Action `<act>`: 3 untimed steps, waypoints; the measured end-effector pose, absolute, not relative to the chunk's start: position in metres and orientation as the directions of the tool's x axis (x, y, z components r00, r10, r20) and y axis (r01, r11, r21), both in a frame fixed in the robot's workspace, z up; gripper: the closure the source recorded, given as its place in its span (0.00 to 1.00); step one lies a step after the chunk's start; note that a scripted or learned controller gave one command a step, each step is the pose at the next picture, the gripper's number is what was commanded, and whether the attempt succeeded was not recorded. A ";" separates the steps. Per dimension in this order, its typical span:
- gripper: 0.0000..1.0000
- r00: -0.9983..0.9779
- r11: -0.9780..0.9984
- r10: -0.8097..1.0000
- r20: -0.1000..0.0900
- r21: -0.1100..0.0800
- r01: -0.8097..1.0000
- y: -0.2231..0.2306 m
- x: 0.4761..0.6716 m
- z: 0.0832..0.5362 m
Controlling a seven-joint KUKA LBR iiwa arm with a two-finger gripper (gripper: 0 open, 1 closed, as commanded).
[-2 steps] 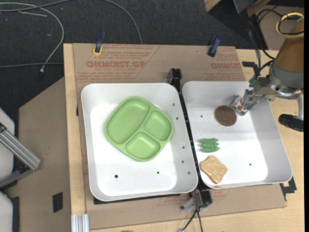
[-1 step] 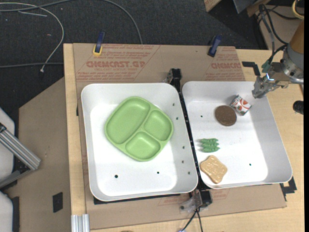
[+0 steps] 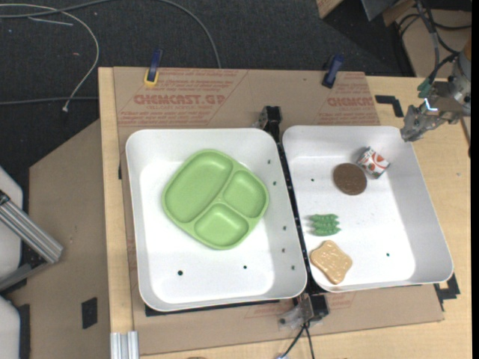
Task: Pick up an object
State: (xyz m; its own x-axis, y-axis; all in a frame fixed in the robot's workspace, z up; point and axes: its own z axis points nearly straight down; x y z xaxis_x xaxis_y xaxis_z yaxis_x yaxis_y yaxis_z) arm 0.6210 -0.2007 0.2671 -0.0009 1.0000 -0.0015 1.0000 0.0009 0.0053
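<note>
The gripper (image 3: 416,128) is seen at the right bin's (image 3: 419,223) far right corner; whether it is open cannot be told; nothing is seen held; the nearest object, a small can (image 3: 373,162), lies just left and nearer the camera, beside a brown disc (image 3: 349,179).

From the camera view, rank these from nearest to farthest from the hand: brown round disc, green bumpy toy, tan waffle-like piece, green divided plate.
Measured from the hand, at the right bin's far right corner:
1. Brown round disc, far part of the right bin.
2. Green bumpy toy, right bin's left side.
3. Tan waffle-like piece, right bin's near edge.
4. Green divided plate, left bin's middle.
</note>
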 end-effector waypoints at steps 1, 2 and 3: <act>1.00 -0.004 0.004 1.000 0.002 -0.002 1.000 -0.143 0.612 0.266; 1.00 -0.004 0.004 1.000 0.002 -0.002 1.000 -0.098 0.593 0.270; 1.00 -0.004 0.004 1.000 0.003 -0.003 1.000 -0.049 0.573 0.273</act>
